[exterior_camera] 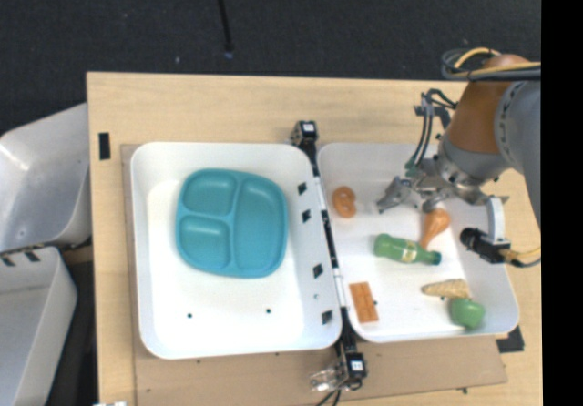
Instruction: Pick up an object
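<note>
The right bin [364,163] holds several small items: an orange round piece [344,203], a green bottle [405,249] lying on its side, an orange carrot [434,226], a flat orange block [363,301], a beige piece [446,288] and a green fruit [466,311]. My gripper [414,198] hangs over the back of this bin, just above the carrot's upper end and to the right of the orange round piece. Its fingers are spread open and nothing sits between them.
A teal divided plate [230,222] lies in the left bin [155,304]. A black-clipped divider [319,240] separates the two bins. The arm's wrist and cables [478,122] stand over the right bin's back right corner.
</note>
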Controlling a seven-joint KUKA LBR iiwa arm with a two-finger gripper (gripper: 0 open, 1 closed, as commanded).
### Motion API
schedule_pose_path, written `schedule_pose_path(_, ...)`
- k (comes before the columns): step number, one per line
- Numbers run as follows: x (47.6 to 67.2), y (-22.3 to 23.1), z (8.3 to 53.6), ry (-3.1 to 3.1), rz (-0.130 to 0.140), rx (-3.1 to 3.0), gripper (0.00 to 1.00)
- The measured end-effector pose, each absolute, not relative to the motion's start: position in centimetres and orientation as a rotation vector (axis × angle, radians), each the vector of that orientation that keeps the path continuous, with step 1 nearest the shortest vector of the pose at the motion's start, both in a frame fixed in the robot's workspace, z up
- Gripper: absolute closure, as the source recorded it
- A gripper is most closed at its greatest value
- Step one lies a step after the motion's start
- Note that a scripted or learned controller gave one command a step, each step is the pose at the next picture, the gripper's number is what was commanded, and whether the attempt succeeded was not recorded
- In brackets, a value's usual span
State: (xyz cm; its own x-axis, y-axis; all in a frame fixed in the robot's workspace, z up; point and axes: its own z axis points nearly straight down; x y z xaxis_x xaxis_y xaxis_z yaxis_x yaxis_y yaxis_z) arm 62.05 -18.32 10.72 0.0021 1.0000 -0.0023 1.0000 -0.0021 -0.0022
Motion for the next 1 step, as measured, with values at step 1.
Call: schedule_pose_path(1, 62.16, -18.41, 12.14, 2.215, 0.0, 2.222, 1.0)
